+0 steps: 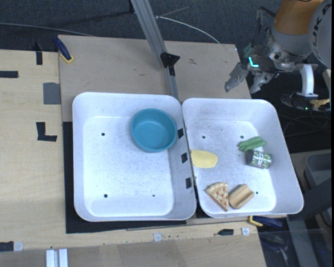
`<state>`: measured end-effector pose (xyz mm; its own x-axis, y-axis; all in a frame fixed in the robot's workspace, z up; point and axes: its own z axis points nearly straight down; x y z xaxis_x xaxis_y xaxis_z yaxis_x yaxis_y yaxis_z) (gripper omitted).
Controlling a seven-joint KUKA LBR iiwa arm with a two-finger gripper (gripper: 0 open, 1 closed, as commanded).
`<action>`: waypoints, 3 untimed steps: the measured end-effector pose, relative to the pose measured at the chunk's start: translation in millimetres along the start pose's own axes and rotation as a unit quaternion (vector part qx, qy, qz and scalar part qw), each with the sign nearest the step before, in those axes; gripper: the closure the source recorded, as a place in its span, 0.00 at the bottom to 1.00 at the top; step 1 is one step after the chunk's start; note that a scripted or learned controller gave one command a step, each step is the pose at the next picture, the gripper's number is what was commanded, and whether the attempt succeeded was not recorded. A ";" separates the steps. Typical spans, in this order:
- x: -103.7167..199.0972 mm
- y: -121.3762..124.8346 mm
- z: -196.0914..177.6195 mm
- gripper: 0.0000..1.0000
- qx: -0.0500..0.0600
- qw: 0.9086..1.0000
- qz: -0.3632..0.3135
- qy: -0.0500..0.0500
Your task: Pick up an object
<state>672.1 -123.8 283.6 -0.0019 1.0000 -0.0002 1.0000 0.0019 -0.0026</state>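
- Pale wooden desk [22,166] carries two shallow white bins side by side on a dark mat, with black tape marks along its left part and dark floor beyond its far edge
- Nearest the camera, in the front of the right bin [278,121], a pizza slice [217,195] lies touching a small bread roll [240,196]
- Further in, a yellow chip-shaped piece [203,159] sits close to the wall shared with the other bin, and a small can [259,159] lies just under a green pepper [251,144] toward the right wall
- Left bin [94,166] holds a blue bowl [153,129], upright, near its far right corner
- A grey metal pole [150,26] rises at a slant from between the bins' far ends
- Farthest back, at the upper right, the end effector [244,78] hangs above the desk just beyond the right bin's far rim, below the arm's orange band, tipped down and to the left
- Its two fingers stand apart with nothing between them
- As a judgement, the task is barely begun: nothing has been lifted, every object lies in a bin, and the approach, descent, grip and lift are all left
- The can and pepper look like the closest candidates, though which will be chosen cannot be told
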 end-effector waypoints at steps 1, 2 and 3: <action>0.1 0.3 -0.9 0.00 -0.001 1.000 0.000 0.000; 0.5 -2.0 42.7 0.00 0.001 1.000 0.000 -0.001; -4.2 -4.2 106.3 0.00 0.002 1.000 0.000 0.000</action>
<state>667.7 -128.0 177.3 -0.0012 1.0000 -0.0010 1.0000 0.0012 -0.0071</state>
